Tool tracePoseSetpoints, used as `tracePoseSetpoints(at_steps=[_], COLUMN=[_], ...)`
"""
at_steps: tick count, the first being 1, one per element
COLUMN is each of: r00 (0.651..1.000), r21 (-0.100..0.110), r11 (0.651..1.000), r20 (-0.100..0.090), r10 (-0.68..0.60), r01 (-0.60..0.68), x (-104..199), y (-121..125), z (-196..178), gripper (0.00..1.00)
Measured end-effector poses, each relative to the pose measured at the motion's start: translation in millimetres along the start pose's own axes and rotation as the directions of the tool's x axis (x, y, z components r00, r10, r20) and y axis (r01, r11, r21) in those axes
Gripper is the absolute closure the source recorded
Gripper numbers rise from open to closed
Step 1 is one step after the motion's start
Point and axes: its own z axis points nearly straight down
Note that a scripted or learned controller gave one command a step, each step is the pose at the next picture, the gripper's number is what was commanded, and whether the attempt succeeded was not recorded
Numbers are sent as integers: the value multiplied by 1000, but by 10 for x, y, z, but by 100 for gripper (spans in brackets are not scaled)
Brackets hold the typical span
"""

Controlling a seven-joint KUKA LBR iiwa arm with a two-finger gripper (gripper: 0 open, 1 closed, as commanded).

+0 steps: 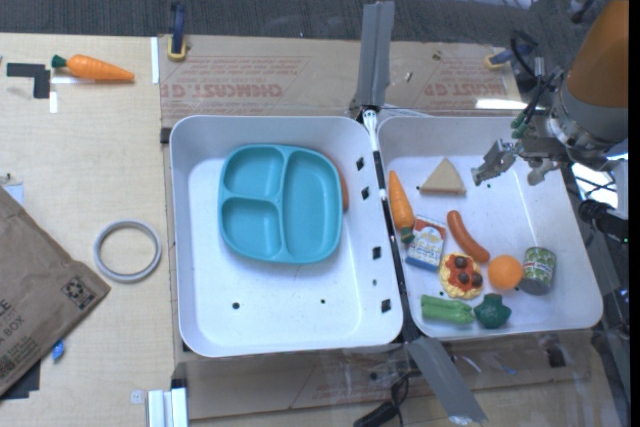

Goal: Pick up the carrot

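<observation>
1. Claw (518,165) hanging over the upper right part of the right bin (575,215), fingers spread apart, gripping nothing.
2. Just right of the cheese wedge (443,177), with a gap between wedge and near fingertip.
3. Grey arm (598,65) with orange band entering from the right edge of the camera view, above the right bin.
4. Carrot (400,201) lying inside the right bin against its left wall, down and to the left of the cheese wedge, thin end pointing away from the camera; well apart from the claw.
5. Below the carrot: small carton (426,244), tilted, just beside the carrot's thick end.
6. Right of the carton: red sausage (466,234), lying at a slant.
7. Further down from the sausage: pizza slice (460,276), orange ball (505,272), and a can (537,269) near the bin's right wall.
8. Along the bin's near edge: green pickle (446,309) and dark green vegetable (492,312), side by side.
9. Left bin (200,245) beside the right bin, holding a blue divided plate (281,204).
10. Second carrot (92,68) out on the bench (80,165), far left of both bins, near the top edge.
11. Tape ring (127,248) on the bench left of the left bin; brown cardboard box (35,290) at lower left.
</observation>
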Motion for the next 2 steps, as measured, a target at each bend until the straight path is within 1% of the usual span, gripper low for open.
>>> tracePoseSetpoints(at_steps=[1, 2], r00=[999, 995], r21=[0, -1], r11=[999, 995], r20=[-1, 0], r10=[-35, -100], r01=[35, 100], x=[-369, -591], y=[-793, -826], z=[642, 1169], gripper=[0, 0])
